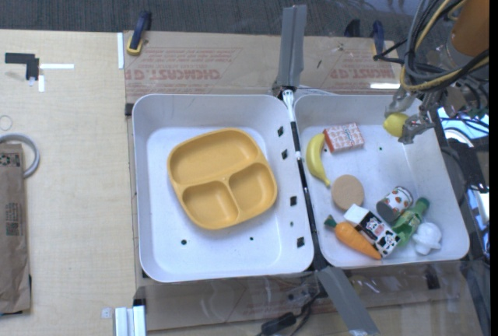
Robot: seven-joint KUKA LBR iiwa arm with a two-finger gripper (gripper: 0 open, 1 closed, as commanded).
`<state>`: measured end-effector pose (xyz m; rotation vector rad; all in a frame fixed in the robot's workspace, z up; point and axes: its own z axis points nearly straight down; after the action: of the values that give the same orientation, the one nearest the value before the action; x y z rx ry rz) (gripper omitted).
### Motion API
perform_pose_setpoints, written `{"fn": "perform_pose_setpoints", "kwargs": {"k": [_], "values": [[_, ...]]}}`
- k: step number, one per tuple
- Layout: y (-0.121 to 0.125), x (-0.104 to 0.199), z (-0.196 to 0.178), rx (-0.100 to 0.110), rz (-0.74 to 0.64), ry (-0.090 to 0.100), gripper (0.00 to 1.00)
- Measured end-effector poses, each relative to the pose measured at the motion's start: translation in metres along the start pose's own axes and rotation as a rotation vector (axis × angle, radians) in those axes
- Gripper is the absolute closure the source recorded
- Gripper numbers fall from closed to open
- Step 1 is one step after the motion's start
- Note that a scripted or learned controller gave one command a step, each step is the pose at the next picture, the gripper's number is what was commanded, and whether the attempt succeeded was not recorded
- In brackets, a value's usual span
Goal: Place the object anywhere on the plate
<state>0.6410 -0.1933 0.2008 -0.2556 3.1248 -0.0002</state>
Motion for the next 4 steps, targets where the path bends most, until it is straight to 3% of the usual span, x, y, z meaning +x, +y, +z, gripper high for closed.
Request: {"fn": "perform_pose_setpoints", "kwargs": {"k": [1,2,3,4], "values": [[0.004,-0.009,-0.029,0.002,0.238,0.0,1.0],[0.116,0.006,0.009,0.0,0.234,0.003,1.0],[0.218,0.046,-0.034,0.001,0.365,0.004,1.0],[0.218,0.045,-0.044,0.001,0.364,0.001,1.0]]}}
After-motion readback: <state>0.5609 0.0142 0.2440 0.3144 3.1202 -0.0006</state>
